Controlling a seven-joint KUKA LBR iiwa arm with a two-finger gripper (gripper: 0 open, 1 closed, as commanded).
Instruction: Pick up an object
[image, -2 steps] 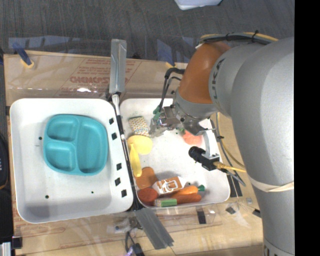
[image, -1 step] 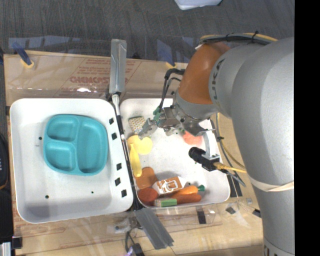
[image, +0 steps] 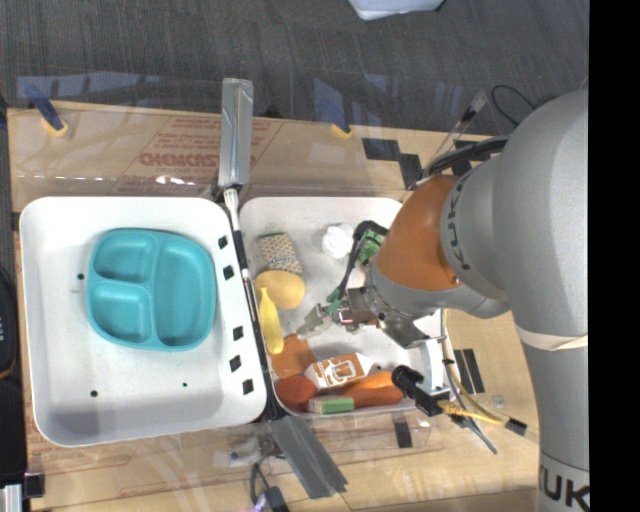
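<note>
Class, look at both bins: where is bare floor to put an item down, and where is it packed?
Free: the left bin around the teal tray, widest along its near edge. Crowded: the right bin, with the banana, carton and gripper over its near half.

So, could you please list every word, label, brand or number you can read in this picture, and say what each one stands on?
"KUKA", read lengthwise along the grey arm beside its orange band; "KU" shows again low on the arm's base.
Red print on the brown cardboard behind the bins: too blurred to read with confidence.
Print on the small orange and white carton in the right bin: too small to read.
</note>
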